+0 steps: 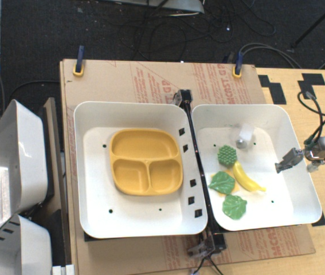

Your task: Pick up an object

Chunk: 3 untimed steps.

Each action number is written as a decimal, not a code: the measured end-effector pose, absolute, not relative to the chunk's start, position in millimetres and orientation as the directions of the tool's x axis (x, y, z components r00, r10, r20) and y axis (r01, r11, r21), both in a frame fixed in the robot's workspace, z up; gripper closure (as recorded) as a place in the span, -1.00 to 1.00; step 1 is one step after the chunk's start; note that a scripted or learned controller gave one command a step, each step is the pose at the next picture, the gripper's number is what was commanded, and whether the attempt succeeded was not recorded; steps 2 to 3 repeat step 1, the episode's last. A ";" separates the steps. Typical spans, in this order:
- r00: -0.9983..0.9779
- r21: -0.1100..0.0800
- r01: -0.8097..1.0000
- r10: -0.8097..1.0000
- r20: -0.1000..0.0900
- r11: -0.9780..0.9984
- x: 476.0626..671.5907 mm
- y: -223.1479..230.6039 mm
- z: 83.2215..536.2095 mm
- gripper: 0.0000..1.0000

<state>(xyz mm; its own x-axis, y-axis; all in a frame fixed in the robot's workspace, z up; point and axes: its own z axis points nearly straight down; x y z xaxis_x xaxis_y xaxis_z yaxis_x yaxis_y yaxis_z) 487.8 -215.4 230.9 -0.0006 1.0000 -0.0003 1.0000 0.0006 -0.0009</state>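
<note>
The left white bin (87, 153) carries a yellow divided plate (147, 160), broad, rigid and smooth, too wide for a two-finger pinch except perhaps at its rim. The right white bin (277, 125) holds the likelier picks, clustered toward its 8 o'clock side. Largest of these is the yellow banana (247, 179), probably a light plastic toy, stiff and a little slick; a pinch across its middle looks the safest hold. Touching its 9 o'clock side lies a flat green leaf piece (222, 183), and at 6 o'clock from that sits a second green leaf piece (234, 206); both look thin and light, and may be hard to get fingers under. A round knobbly green piece (227, 155) sits at the banana's 11 o'clock end, compact and easy to span. A small pale object (245, 137), blurred, lies at 12 o'clock of the group. The gripper (288, 160) hangs at the bin's 3 o'clock rim, well apart from all of them, touching and holding nothing; how far it is parted I cannot tell.
</note>
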 end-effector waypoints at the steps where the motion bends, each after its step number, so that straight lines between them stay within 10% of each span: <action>1: 0.002 -0.004 1.000 1.000 0.001 -0.002 479.2 -211.2 182.3 -1.00; 3: 0.002 -0.004 1.000 1.000 0.001 -0.002 479.2 -211.2 182.3 -1.00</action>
